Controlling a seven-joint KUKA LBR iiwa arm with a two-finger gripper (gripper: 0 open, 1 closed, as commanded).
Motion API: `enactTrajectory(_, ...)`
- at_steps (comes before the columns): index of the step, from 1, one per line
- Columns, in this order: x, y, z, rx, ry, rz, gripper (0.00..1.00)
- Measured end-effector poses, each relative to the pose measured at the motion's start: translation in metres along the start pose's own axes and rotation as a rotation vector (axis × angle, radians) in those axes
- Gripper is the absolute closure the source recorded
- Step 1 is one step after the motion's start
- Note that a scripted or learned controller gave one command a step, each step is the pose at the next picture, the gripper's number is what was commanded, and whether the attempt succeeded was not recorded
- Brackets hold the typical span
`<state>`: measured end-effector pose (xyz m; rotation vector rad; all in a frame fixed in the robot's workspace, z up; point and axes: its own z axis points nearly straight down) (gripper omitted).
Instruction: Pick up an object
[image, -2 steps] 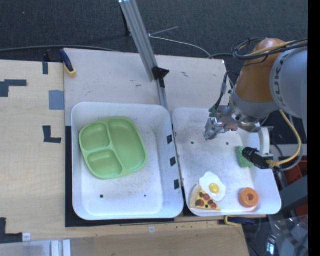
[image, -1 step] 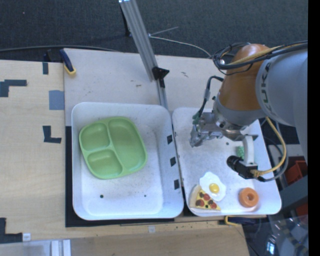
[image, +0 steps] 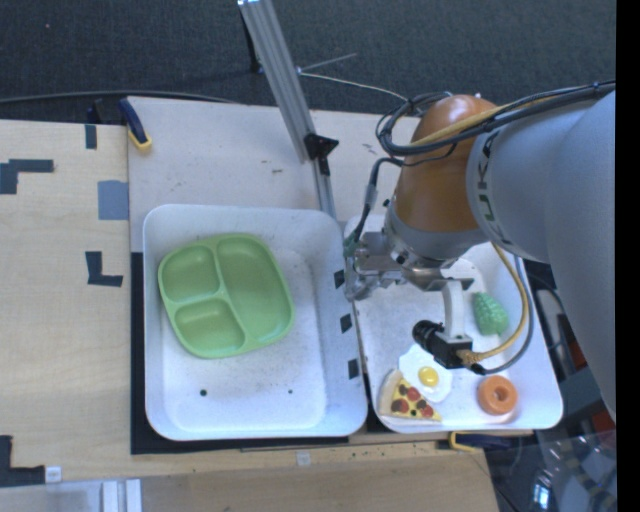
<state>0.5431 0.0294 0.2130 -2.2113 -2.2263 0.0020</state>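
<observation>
Near the right bin's (image: 545, 405) front edge you see a pizza slice (image: 408, 398), fried egg (image: 428, 377) and donut (image: 497, 394); a green toy (image: 490, 313) lies behind. Above them, the gripper (image: 358, 284) hangs at the bin's left wall. A green plate (image: 225, 294) rests in the left bin (image: 165, 400).

We see four small objects in the right-hand white bin (image: 545, 405), all lying below the hand (image: 362, 275) in the picture and off to its right. Closest to the hand's right is a green, bumpy, leaf-shaped toy (image: 490, 313), lying flat near the bin's far side. Lower down rests a flat white fried-egg toy with a yellow yolk (image: 428, 375). Just beneath it, touching, lies a triangular pizza-slice toy with red dots (image: 408, 399), its point toward the bin's front edge. To the right of these sits an orange ring-shaped doughnut toy (image: 497, 394), flat on the bin floor.
</observation>
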Motion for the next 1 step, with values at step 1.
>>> enactTrajectory(1,0.0476,-0.0193,-0.0176,-0.002,0.0,-0.001,1.0)
